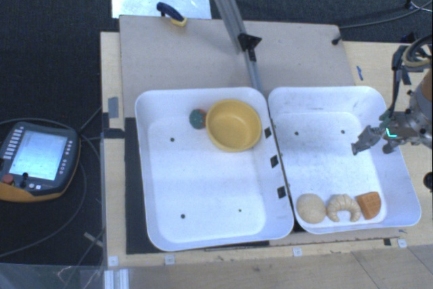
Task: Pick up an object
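My gripper (pixel 369 140) hangs over the right side of the right bin (pixel 318 105), with nothing visible between its fingers. Along that bin's front edge lie three food items: a round pale bun (pixel 311 208), a croissant (pixel 344 207) and an orange-brown bread piece (pixel 369 204). They lie well in front of the gripper. In the left bin (pixel 203 199) a yellow bowl (pixel 233 124) sits at the back right, with a small dark green ball (pixel 197 118) touching its left side.
A teach pendant (pixel 37 159) lies on the floor at far left. A metal pole (pixel 226 0) slants over the board behind the bins. Black clips (pixel 274 160) sit along the seam between the bins. Cables hang at the right edge.
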Controlling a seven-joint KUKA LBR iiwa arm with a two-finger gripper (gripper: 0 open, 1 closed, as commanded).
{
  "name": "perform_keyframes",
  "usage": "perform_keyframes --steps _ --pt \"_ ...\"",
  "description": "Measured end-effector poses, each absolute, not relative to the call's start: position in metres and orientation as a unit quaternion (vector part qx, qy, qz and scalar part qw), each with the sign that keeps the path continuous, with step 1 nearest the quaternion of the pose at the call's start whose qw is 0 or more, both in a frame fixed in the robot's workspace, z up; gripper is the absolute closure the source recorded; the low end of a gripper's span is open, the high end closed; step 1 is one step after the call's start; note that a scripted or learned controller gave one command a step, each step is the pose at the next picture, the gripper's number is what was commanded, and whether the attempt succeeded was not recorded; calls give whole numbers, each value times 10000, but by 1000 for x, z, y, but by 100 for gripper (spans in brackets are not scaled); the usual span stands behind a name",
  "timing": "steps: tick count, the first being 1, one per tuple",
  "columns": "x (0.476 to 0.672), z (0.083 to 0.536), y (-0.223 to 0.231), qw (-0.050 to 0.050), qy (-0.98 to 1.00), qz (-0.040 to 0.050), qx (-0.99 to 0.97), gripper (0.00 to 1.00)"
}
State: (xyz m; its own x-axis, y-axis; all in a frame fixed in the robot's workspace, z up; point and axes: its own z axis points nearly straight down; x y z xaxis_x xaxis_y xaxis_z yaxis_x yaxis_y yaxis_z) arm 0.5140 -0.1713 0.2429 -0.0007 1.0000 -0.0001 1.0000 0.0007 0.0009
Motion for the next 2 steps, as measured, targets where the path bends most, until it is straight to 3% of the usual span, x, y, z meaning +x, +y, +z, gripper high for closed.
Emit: perform_keyframes --steps 1,2 --pt "514 243 -171 3 7073 3 7069 0" --pt "511 200 -175 -11 7070 -7 7072 0"
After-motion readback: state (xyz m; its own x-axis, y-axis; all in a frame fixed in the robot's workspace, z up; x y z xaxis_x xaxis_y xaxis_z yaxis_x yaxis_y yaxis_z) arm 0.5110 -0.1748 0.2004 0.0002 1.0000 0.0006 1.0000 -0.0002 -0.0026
